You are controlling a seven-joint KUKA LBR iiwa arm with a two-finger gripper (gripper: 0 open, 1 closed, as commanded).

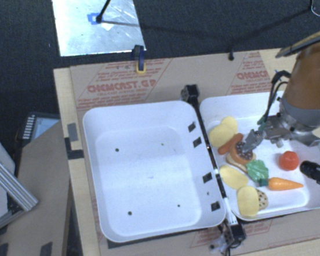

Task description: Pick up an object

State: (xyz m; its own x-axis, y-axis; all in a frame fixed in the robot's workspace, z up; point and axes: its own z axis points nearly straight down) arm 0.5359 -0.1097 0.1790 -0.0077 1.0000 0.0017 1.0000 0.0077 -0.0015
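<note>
Many toy foods are piled in the right bin (261, 100). The gripper (246, 149) is lowered onto the pile; its grip cannot be told. A firm squeeze is needed next, then a lift.

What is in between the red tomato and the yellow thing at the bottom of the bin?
In the camera view, the carrot lies between the tomato and the yellow piece, with the green leafy toy close by.

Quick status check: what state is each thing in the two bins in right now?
Gripper: low in the right bin, over the toy food pile.
Tomato: loose on the bin floor.
Carrot: lying flat, untouched.
Green leafy piece: resting in the pile.
Left bin: sits beside the right bin.
</note>
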